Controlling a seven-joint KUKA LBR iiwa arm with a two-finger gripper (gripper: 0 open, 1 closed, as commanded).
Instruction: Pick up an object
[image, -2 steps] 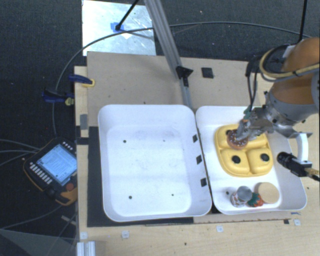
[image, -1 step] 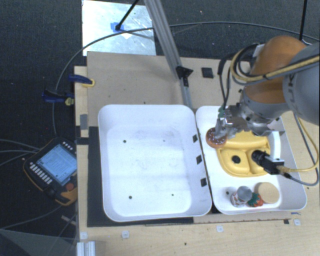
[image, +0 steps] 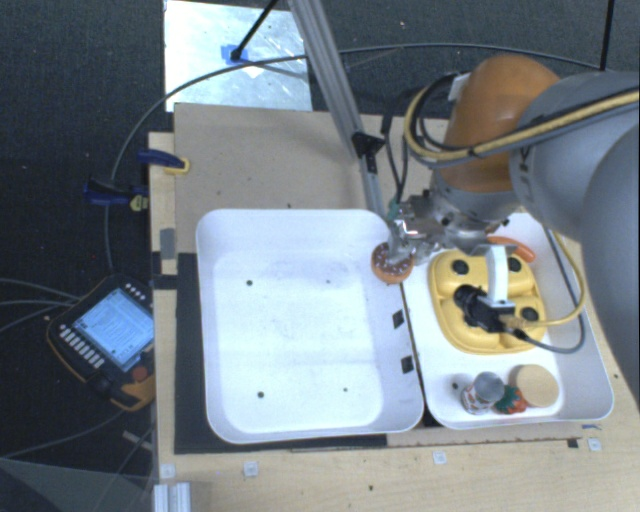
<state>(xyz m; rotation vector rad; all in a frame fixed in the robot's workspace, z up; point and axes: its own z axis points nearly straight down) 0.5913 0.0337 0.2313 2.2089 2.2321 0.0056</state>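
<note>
Tan bench (image: 270, 150); two white bins (image: 290, 320) side by side

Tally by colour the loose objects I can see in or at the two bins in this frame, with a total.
Yellow: 1, the large yellow toy in the right bin
Tan: 1, the round tan disc
Brown: 1, the small brown ring-shaped piece at the pincer
Mixed grey, red and green: 1, the small cluster; possibly more than one item
Total: 4

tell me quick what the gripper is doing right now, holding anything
Gripper: shut on a small brown round object, held above the inner edge of the left bin.
</note>
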